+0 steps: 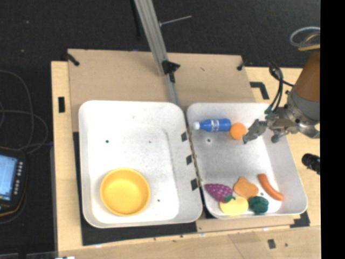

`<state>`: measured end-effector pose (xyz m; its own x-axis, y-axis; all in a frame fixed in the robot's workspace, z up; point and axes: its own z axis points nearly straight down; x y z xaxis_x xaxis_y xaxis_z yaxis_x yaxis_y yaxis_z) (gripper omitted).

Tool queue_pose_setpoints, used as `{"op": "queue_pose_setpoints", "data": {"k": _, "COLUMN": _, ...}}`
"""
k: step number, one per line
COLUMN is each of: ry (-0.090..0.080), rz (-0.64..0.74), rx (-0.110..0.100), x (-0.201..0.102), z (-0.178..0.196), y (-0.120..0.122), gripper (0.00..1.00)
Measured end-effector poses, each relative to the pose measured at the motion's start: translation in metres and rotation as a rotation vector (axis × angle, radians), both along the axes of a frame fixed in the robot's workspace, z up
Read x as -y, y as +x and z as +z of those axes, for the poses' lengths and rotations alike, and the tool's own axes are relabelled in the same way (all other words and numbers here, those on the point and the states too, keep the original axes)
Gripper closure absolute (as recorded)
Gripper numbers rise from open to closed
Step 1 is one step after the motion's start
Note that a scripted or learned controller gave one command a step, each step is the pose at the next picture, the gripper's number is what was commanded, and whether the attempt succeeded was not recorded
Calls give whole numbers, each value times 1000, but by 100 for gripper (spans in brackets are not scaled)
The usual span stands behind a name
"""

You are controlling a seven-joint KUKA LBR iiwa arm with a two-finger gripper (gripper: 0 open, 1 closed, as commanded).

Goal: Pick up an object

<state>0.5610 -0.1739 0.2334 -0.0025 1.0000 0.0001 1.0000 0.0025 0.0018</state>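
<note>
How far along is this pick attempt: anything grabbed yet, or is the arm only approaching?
Done: nothing looks picked; every item lies in a bin. In hand: the gripper is over the right bin's far end, beside the orange ball and blue bottle, nothing visibly between its fingers. Left: closing on an object and lifting. The yellow bowl sits in the left bin.

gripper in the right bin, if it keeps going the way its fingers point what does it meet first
Probably the small orange ball, just off the two-finger gripper, with the blue plastic bottle lying beyond it. Height is unclear, so the gripper could pass above the ball.
</note>
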Motion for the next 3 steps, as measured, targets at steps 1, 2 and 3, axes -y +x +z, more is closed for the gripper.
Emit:
{"op": "queue_pose_setpoints", "data": {"k": 1, "ry": 0, "rz": 0, "rx": 0, "x": 0, "z": 0, "y": 0, "gripper": 0}}
{"op": "queue_pose_setpoints", "data": {"k": 2, "ry": -1, "rz": -3, "rx": -7, "x": 4, "z": -62, "y": 1, "gripper": 0}}
{"op": "queue_pose_setpoints", "data": {"k": 3, "ry": -1, "rz": -3, "rx": -8, "x": 2, "z": -125, "y": -3, "gripper": 0}}
